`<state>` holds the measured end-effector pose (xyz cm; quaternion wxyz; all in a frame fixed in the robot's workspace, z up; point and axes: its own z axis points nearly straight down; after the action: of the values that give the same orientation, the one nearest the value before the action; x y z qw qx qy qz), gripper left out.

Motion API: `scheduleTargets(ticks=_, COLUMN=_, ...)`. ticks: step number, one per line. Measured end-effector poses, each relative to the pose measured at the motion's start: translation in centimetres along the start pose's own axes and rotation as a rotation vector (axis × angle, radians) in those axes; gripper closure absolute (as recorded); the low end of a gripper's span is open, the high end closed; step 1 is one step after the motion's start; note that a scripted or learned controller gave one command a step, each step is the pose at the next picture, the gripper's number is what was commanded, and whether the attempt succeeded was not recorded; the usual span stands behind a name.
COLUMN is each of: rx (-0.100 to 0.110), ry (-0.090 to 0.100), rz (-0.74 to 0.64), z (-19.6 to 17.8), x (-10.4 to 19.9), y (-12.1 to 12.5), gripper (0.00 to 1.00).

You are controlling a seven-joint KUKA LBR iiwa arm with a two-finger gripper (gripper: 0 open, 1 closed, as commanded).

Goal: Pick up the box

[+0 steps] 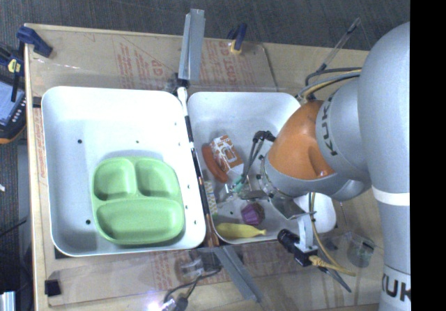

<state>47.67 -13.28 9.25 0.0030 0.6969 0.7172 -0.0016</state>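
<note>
The light is bright and even. The white bins (111, 104) shine a little. Soft shadows lie under the arm (348, 135). The picture looks slightly fuzzy.

Right bin (237, 104): upper half open, lower half crowded with box (224, 150), red item (214, 163), purple item (252, 215) and banana (240, 231) packed close. Arm (327, 146) covers its right side. Left bin (63, 135): green tray (137, 200) fills lower part, top strip free.
</note>
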Motion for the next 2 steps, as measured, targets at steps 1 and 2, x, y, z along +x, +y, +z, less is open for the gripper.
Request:
scheduleTargets(ticks=1, rx=0.003, ry=0.004, rz=-0.009, z=-0.9, x=0.2, y=0.0, gripper=1.0)
scheduleTargets(ticks=2, rx=0.007, ry=0.007, rz=0.57, z=-4.1, x=1.6, y=0.0, gripper=1.0)
